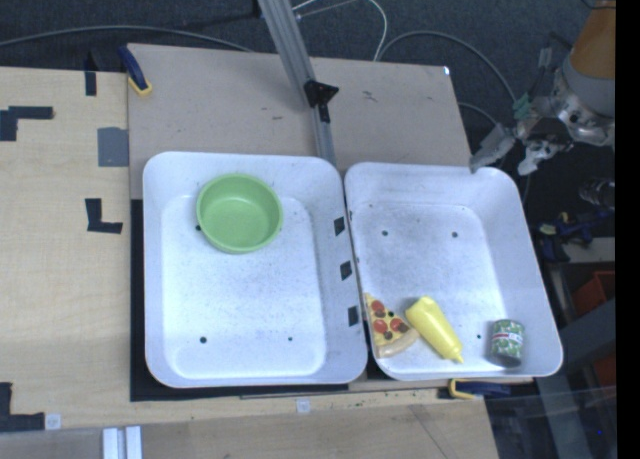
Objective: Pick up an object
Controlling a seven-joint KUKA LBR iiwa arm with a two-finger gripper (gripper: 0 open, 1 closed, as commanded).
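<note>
My gripper [503, 155] hangs at the far right, just beyond the back right corner of the right bin [440, 179]. Its fingers stand spread, open, with nothing between them. Along that bin's front edge lie a toy pizza slice [385, 325], a yellow squeeze bottle [435, 328] and a small dark green can [506, 341], all well below the gripper in the view. A green bowl [238, 212] sits in the back of the left bin [156, 277].
A slanted metal pole [290, 37] rises from between the bins' back edges. White cables [400, 42] loop over the board behind the right bin. A blue and yellow clamp [134, 71] grips the board's back left corner.
</note>
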